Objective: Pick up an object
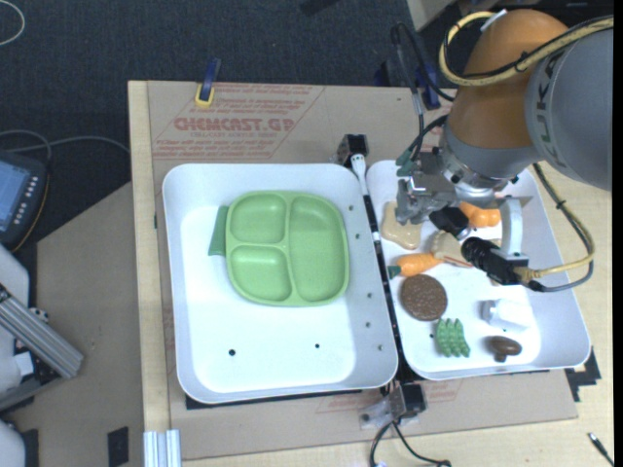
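Observation:
My gripper [417,202] hangs over the far left part of the right bin [565,309], reached down from the grey arm with its orange band [496,66]. Directly below it lies a beige flat piece [397,232]. An orange carrot [419,264] lies just in front of that piece. A second orange item [482,217] shows to the right of the gripper, partly hidden by the wrist. Further forward sit a brown round disc [424,298], a green ridged block [452,338], a small brown lump [503,346] and a white block [503,311].
The left bin [190,290] holds a green divided plate [288,247]. A black cable plug [487,258] and a yellow cable hang from the arm over the right bin. A raised divider [375,251] separates the bins.

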{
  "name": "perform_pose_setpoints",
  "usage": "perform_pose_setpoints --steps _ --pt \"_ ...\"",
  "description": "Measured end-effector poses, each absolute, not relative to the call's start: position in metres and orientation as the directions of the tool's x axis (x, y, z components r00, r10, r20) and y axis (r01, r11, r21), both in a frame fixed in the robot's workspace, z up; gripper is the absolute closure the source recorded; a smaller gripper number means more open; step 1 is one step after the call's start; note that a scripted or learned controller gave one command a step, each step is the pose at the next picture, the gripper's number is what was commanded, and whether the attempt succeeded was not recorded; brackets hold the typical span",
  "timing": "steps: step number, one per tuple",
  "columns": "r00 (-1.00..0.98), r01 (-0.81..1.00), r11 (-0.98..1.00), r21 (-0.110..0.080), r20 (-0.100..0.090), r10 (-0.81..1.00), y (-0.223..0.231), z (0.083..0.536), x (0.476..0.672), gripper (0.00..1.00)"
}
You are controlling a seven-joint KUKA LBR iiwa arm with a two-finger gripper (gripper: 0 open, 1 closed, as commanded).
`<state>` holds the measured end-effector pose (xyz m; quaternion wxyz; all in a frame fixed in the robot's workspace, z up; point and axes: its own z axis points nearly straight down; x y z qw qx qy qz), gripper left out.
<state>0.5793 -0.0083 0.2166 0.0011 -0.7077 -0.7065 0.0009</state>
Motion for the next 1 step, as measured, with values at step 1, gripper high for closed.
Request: perform_pose_setpoints --steps 1 --pt "-0.001 1.000 0.001 0.004 0.000 1.000 -0.0081 0.2342 0.5810 1.00"
